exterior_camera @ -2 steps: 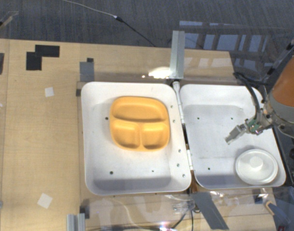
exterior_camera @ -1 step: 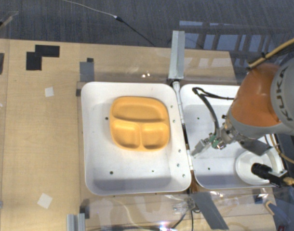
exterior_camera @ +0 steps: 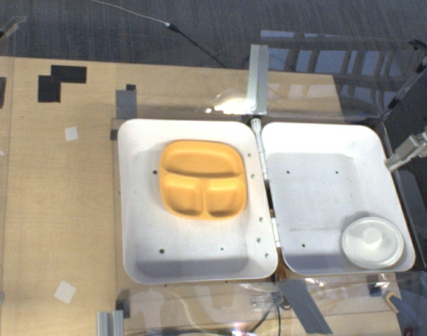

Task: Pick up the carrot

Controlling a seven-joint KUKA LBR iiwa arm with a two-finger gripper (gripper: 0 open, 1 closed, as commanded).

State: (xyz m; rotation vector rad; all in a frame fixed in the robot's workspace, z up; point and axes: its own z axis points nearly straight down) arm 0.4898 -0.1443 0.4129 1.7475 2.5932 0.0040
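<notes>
Camera view: yellow tray [exterior_camera: 202,179] mid-left-bin, margins all around.

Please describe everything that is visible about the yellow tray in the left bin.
The yellow tray is a shallow divided plate with rounded corners, and it looks like smooth plastic. It has three compartments: one wide compartment along the far side and two smaller ones side by side on the near side, all holding nothing. It lies flat and right side up on the floor of the left bin, near the middle, apart from the walls. Nothing else touches it.
</notes>
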